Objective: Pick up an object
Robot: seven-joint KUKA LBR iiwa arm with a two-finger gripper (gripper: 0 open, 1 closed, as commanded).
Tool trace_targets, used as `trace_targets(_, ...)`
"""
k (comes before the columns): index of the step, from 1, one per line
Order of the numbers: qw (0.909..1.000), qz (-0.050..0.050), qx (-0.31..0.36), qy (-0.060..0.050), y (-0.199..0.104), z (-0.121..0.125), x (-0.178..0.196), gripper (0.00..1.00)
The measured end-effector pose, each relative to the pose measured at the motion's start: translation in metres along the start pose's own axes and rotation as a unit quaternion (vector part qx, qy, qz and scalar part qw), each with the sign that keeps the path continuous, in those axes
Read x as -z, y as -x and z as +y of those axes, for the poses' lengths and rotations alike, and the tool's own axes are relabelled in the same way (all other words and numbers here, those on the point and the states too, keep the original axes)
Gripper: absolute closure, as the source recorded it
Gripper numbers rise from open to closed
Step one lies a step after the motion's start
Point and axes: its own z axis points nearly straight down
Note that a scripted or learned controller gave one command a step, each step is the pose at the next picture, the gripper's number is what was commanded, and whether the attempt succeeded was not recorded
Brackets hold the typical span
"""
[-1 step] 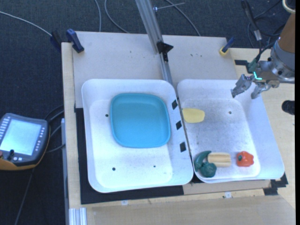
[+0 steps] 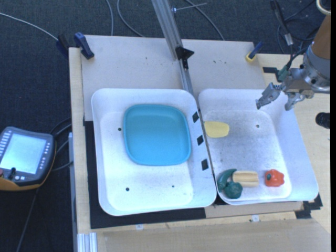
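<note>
Where cables trail: dark carpet (image 2: 31, 4).

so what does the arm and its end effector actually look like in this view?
Grey KUKA arm entering from the right, with an orange band above the wrist. Black cables run beside it near the top right. The metal two-finger gripper is silver-grey, with two short angled jaws spread apart, over the shallow white right bin.
</note>
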Motion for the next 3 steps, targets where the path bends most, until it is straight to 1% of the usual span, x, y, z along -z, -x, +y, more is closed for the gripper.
trace_targets(1,1.0000,0.000,0.000,-0.002,0.001,0.009,-0.050,0.00)
trace_targets(2,1.0000,0.000,0.000,-0.002,0.004,0.009,-0.092,0.00)
trace_targets(3,1.0000,0.001,0.000,-0.003,0.005,0.007,-0.155,0.00)
